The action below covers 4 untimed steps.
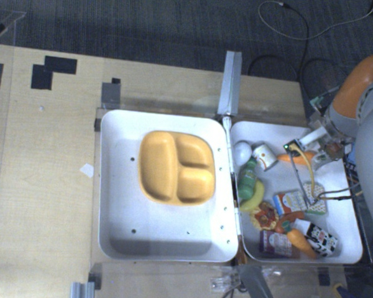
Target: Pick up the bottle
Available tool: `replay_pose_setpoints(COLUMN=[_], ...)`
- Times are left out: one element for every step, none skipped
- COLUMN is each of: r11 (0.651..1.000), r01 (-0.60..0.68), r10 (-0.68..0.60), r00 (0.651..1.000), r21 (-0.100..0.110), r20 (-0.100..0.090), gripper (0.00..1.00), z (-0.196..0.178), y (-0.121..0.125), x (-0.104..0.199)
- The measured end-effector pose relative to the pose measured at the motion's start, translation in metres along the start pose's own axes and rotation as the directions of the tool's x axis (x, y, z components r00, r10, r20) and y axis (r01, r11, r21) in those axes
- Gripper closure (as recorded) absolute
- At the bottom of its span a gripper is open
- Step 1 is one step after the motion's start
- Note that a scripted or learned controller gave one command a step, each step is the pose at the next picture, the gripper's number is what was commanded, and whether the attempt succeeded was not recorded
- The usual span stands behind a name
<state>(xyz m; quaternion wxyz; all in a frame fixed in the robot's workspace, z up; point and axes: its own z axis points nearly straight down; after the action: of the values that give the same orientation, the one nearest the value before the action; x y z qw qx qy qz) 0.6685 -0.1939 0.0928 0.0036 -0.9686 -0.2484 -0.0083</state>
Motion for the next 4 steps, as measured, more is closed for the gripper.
replay_pose_setpoints(r11=[1.0, 0.98, 0.986, 0.96], r01=[-0.031, -0.199, -0.164, -0.281], r10=[0.031, 0.199, 0.164, 0.281], r00=[1.0, 0.98, 0.986, 0.96], r21=[0.0, -0.006, -0.008, 0.005], r20=[0.002, 0.012, 0.01, 0.007], gripper=[1.0, 1.0, 1.0, 1.0], z=[0.001, -0.021, -0.002, 0.003], y=[-0.005, -0.003, -0.029, -0.013], x=[-0.012, -0.025, -0.033, -0.025])
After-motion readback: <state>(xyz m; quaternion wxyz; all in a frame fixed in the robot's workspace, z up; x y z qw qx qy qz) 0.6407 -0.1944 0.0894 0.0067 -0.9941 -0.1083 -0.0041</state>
